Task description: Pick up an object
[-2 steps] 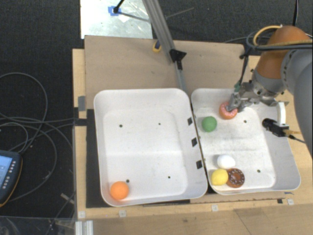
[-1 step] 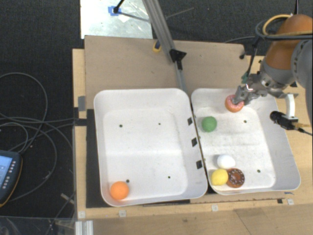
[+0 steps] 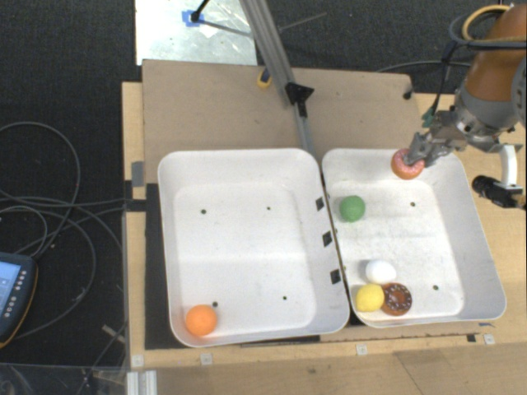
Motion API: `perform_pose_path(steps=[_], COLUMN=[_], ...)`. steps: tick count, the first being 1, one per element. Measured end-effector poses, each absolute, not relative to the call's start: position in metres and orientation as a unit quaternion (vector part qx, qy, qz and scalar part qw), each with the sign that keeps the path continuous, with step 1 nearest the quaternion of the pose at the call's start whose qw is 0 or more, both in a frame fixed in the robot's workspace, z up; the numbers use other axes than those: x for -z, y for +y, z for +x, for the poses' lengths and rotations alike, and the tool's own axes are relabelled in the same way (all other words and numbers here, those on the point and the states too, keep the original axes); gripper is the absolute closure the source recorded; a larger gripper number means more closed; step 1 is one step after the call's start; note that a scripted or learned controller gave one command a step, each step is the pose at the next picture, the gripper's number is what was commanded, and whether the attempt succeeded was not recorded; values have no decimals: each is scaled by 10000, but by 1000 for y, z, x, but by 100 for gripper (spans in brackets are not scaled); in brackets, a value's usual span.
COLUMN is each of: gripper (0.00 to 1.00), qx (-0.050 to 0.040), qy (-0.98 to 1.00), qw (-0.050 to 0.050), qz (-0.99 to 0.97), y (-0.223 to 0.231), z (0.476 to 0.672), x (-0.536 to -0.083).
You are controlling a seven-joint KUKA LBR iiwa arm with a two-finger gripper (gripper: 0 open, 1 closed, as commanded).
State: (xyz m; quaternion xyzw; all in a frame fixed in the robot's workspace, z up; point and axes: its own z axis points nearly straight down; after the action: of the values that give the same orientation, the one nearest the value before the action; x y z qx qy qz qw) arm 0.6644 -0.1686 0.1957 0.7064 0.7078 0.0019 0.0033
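Camera view: pink donut (image 3: 406, 166) just beneath jaws, touching.

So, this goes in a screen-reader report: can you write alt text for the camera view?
The grey arm's pincer meets a pink frosted doughnut at the right white bin's far edge. That bin also holds a green ball, white ball, yellow ball and chocolate doughnut; the left white bin holds an orange ball.

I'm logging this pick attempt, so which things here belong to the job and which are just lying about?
In the job:
gripper
pink frosted doughnut, at the gripper's tip

Lying about:
green ball
white ball
yellow ball
brown sprinkled doughnut
orange ball
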Motion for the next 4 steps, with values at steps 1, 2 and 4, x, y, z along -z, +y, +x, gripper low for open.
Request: perform_pose_path(steps=[1, 2, 4], gripper=[100, 100, 100], qx=[-23, -7, 1], qy=[7086, 7100, 7103], qw=[40, -1, -19], qz=[7056, 7042, 7039], y=[-169, -129, -32], z=[666, 651, 609], x=[-251, -252, -230])
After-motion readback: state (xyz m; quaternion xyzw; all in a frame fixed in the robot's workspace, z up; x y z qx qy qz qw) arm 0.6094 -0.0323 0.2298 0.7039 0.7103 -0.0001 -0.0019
